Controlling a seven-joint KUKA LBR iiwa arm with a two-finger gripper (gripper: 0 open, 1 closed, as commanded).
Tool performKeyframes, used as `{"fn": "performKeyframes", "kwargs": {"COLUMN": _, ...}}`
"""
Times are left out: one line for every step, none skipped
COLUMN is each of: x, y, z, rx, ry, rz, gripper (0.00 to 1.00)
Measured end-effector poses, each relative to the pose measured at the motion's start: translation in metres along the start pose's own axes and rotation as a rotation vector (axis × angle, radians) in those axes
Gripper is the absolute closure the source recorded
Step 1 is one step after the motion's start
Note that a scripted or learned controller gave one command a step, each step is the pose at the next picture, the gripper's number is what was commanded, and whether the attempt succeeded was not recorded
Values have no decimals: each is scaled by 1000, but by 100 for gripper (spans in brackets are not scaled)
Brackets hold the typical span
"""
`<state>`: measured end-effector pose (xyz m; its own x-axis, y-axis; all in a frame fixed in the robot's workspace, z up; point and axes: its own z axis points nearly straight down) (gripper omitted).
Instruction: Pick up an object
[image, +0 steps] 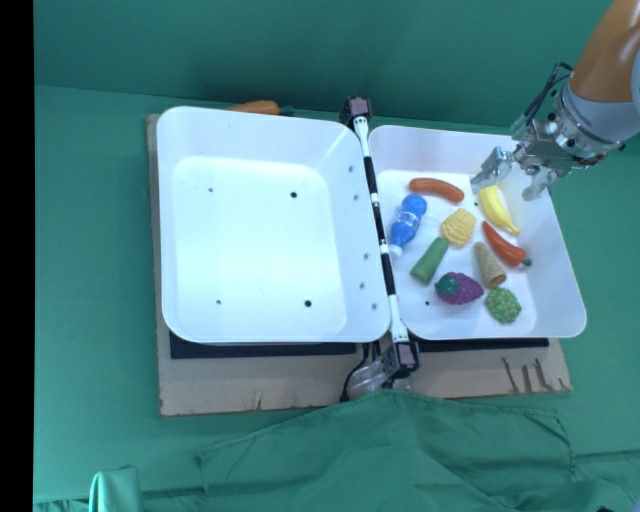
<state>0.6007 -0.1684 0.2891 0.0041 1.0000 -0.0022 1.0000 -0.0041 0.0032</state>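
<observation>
The right bin (560, 300) holds several toy foods: a red sausage (436, 188), a blue bottle (404, 223), a corn cob (459, 227), a yellow banana (497, 208), a red chili (503, 246), a green cucumber (430, 259), a tan cone (489, 265), purple grapes (458, 288) and a green bumpy fruit (503, 305). My gripper (518, 175) hangs open over the bin's back right part, just above the banana's upper end, with nothing between its fingers.
The left bin (200, 150) is bare white with a few small dark dots. An orange object (256, 106) lies behind its back rim. A black-and-white bar (377, 215) divides the bins. Rumpled green cloth (400, 450) lies at the front.
</observation>
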Motion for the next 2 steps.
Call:
{"fn": "performKeyframes", "kwargs": {"x": 0, "y": 0, "z": 0, "rx": 0, "ry": 0, "rz": 0, "gripper": 0}}
{"fn": "performKeyframes", "kwargs": {"x": -7, "y": 7, "z": 44, "rx": 3, "ry": 0, "rz": 0, "gripper": 0}}
